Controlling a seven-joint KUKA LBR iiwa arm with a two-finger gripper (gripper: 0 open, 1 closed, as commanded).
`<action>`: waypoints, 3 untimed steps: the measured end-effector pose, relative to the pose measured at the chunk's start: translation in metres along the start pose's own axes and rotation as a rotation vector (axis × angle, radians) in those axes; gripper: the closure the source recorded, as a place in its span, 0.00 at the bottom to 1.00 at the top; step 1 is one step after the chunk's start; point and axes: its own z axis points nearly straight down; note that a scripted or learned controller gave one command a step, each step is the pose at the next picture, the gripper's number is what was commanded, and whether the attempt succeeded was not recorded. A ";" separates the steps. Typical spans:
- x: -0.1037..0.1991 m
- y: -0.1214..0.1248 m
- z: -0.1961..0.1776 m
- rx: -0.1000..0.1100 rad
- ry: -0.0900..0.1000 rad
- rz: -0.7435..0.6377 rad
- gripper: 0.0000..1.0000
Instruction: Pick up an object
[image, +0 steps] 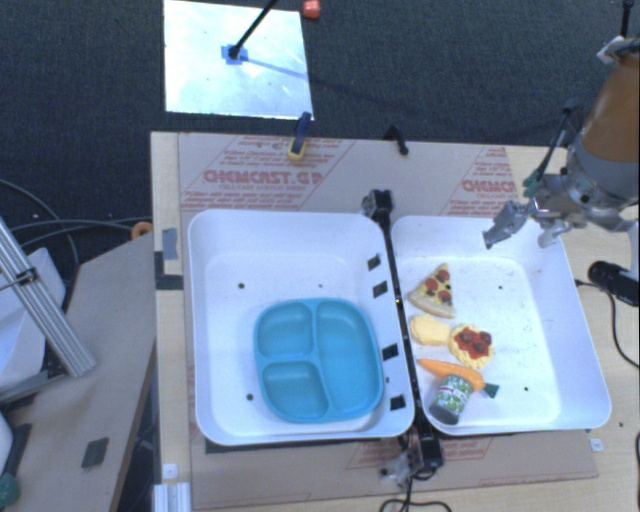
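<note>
Arm reaches in from the right; two-finger gripper (527, 224), fingers spread and holding nothing, hovers above right white bin's (560, 300) far edge.

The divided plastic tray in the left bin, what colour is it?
Light blue, seen in the camera view.

You will find one legible marking: "CHEMCAST GP", printed in red on the brown protective sheet (270, 165) under both bins. It reads clearly at the far left, and repeats at the far right (partly cut off there). The small can's (451, 397) label is too small to read.
</note>
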 end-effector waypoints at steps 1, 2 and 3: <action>0.015 -0.032 0.123 0.014 0.004 0.002 0.00; 0.060 -0.095 0.054 0.002 0.003 -0.003 0.00; 0.012 -0.118 0.190 0.004 -0.001 0.008 0.00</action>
